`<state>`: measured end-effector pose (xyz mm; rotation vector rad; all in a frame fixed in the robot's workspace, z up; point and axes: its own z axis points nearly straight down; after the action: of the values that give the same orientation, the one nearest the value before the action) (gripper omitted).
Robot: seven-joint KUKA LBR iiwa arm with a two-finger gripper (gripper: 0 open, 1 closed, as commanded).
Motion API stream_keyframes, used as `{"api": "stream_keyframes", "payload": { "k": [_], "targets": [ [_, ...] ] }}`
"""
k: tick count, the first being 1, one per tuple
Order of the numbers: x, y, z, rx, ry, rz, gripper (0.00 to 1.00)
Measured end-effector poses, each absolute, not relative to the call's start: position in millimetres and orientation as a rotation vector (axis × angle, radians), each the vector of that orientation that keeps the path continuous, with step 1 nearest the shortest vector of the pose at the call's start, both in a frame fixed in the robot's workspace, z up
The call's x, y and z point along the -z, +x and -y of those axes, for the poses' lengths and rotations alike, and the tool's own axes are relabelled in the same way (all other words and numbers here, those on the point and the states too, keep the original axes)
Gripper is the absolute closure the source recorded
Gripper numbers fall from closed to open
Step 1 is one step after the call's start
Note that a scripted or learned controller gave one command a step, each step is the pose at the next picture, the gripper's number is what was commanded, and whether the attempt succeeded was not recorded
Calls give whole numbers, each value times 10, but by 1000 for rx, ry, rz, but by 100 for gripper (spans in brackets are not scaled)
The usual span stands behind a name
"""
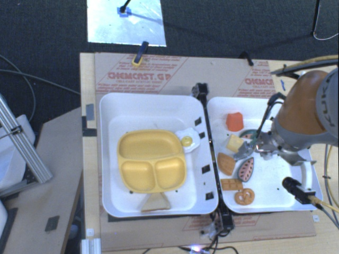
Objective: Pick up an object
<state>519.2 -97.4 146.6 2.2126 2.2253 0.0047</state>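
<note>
food pieces lie scattered in the right bin (275, 202), and the gripper (247, 147) hangs over the middle of their cluster. we see it just above a slice of watermelon (246, 169), which lies tilted on the bin floor, red face up with dark seeds. a pale yellow block (234, 142) sits just to the left of the gripper tip, touching or nearly touching it; we cannot tell which. an orange-red piece (234, 121) lies further up the bin, apart from the gripper. a brown, bread-like piece (226, 163) rests beside the watermelon on its left, a small waffle-like cracker (231, 184) lies below that, and a pretzel (244, 196) sits near the bin's lower edge.

we cannot tell how wide the gripper stands: its tip is small and dark against the clutter, and we see nothing clearly lifted between its parts. all the pieces look to be resting on the bin floor.

the arm (304, 112) comes in from the right, its orange band bulking over the right bin's upper corner.

in the left bin (114, 136) we see a yellow divided plate (152, 159) with three compartments, a fried egg (187, 141) touching its upper right corner, and a tan wedge (156, 201) just below it. both bins stand on a cardboard sheet (153, 75) with red print. a shiny square sheet (127, 15) lies on the dark floor beyond.
</note>
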Motion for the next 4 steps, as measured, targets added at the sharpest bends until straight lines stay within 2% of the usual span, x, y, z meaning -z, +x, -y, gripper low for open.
{"api": "stream_keyframes", "payload": {
  "k": [1,2,3,4],
  "targets": [
    [-1289,5080,816,-1,2218,-2227,0],
    [-1403,5093,828,-4,2216,-2224,100],
    [-1399,5092,828,-3,2217,-2224,0],
    [-851,5525,887,-8,2215,-2229,0]
  ]
}}
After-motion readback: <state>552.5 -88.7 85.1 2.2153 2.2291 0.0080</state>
